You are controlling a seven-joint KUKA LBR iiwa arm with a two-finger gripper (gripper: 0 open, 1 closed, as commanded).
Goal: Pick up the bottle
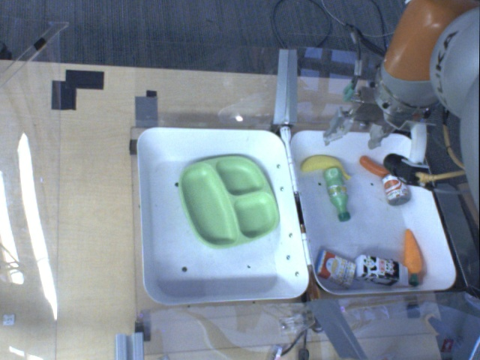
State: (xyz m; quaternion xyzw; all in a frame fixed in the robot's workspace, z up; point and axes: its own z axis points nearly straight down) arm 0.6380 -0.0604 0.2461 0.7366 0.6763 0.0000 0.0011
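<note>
The small green plastic bottle (337, 193) lies flat in the right white bin (442, 272) beside a yellow banana (321, 163), untouched, while the two-finger gripper (357, 128) hovers spread wide above the far rim, needing descent.

The arm (439, 43) is cut off by the top and right edges.

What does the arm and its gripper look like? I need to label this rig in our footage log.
A bulky grey arm with a rounded orange band above the wrist. Below it sits a metallic grey gripper with two slim fingers. Thin black cables loop behind it.
</note>
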